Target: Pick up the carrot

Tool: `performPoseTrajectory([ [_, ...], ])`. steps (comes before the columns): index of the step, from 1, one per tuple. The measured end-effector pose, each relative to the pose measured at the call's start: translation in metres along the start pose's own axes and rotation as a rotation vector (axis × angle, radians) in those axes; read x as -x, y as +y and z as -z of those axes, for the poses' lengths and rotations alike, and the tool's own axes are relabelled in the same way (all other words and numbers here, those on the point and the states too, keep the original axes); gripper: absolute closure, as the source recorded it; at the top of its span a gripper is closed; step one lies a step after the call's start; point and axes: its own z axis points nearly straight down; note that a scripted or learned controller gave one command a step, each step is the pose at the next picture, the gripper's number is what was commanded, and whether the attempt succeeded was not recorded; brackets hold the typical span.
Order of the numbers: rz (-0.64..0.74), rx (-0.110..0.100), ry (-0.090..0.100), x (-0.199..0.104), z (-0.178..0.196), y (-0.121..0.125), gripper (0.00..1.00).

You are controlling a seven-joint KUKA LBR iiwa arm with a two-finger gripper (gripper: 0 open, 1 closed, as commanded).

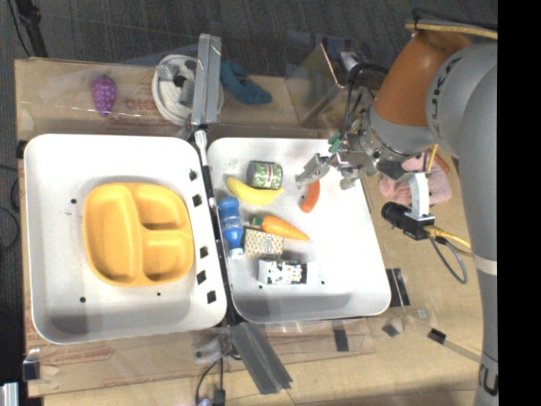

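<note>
Here carrot (284, 226) lies below-left of claw (331, 171), apart.

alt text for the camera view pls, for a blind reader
The carrot lies in the right bin, apart from the end effector hovering above the bin's far side. A yellow divided plate sits in the left bin.

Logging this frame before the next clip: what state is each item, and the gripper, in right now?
carrot: lying flat in the right bin, untouched
banana: lying beside the green can
green can: on its side
blue bottle: lying against the bin's left wall
yellow divided plate: flat in the left bin
gripper: above the right bin's far edge
</note>
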Motion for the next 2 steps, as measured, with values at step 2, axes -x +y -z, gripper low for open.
performPoseTrajectory([
  [2,-0.002,0.024,-0.004,-0.033,-0.118,-0.056,0.00],
])
